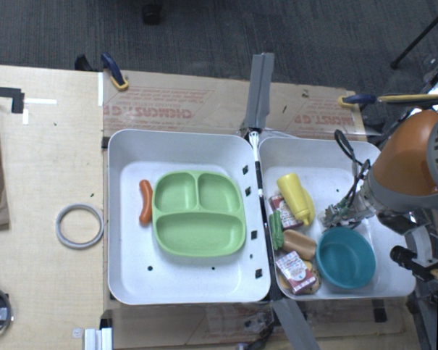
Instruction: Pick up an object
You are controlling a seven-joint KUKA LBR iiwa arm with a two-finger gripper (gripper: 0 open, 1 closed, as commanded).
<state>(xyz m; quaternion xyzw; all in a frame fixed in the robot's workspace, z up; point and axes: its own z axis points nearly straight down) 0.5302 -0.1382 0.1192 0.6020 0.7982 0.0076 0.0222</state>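
The right bin (318, 155) holds a yellow bottle (295, 196), a teal bowl (345, 257), a brown bun-shaped toy (298, 244), a green piece (275, 230) and two snack packets (294, 272). My gripper (343, 212) hangs low in this bin, just above the bowl's far rim and to the right of the yellow bottle. Nothing can be made out in its grasp. The grey arm with its orange band (415, 154) comes in from the right.
In the left bin (122, 224) lie a green divided plate (199, 213) and an orange sausage (145, 201). A grey ring (80, 225) rests on the bench at left. A grey divider post (260, 89) stands between the bins at the back.
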